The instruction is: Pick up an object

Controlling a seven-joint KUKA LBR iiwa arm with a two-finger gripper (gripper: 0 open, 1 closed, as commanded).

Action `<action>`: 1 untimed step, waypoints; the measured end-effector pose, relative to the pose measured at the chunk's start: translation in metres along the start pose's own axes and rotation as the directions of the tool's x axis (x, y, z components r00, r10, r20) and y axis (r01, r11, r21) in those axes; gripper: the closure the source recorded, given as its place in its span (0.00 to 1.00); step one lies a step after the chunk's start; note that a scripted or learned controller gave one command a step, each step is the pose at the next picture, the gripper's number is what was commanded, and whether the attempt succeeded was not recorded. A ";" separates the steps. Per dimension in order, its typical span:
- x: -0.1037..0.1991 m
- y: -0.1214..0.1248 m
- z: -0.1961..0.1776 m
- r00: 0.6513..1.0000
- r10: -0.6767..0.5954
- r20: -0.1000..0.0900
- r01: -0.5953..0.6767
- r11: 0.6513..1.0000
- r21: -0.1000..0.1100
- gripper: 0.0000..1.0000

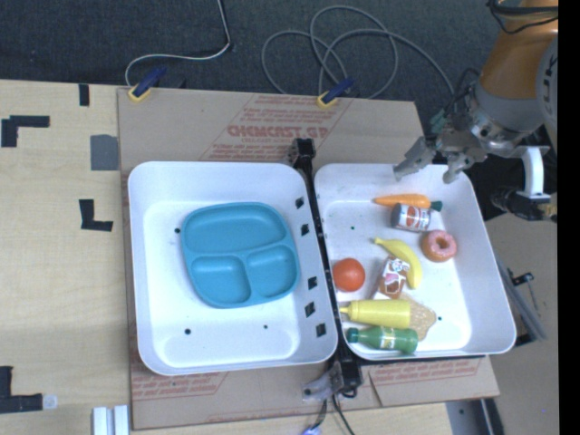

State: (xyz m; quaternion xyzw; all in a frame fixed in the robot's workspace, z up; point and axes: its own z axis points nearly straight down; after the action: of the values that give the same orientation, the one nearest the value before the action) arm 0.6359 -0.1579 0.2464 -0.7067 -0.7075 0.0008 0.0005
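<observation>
The right bin (471, 243) holds several toy foods: a carrot (401, 201), a small can (412, 217), a pink donut (439, 245), a banana (403, 257), a tomato (349, 274), a brown-and-white snack (392, 279), a yellow bottle (376, 313), a green bottle (382, 339) and a waffle cone (422, 314). My gripper (430, 164) hangs over the bin's far rim, above the carrot, open, with nothing between its fingers (408, 161).
The left bin (154, 243) holds a blue divided plate (238, 252). Clips join the bins along the middle seam (311, 243). Cables (353, 43) loop on the dark floor behind the cardboard. The arm's orange band (521, 57) is at the upper right.
</observation>
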 end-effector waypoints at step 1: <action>0.025 0.032 0.116 1.000 0.000 -0.002 0.000 1.000 0.003 0.00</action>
State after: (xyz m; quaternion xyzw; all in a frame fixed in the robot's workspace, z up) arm 0.6673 -0.1334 0.1303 -0.7067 -0.7075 0.0014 0.0022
